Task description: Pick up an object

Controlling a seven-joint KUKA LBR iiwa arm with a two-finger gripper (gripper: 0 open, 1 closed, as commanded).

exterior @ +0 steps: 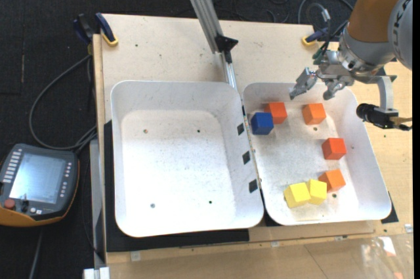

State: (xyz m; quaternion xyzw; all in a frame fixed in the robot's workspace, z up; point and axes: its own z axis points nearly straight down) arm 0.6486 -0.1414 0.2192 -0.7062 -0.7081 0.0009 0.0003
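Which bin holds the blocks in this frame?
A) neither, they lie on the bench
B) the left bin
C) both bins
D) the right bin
D: the blue block, the orange blocks and the yellow blocks all lie in the right bin.

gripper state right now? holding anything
gripper: open, fingers spread, nothing between them; it hangs above the far edge of the right bin, close to an orange cube.
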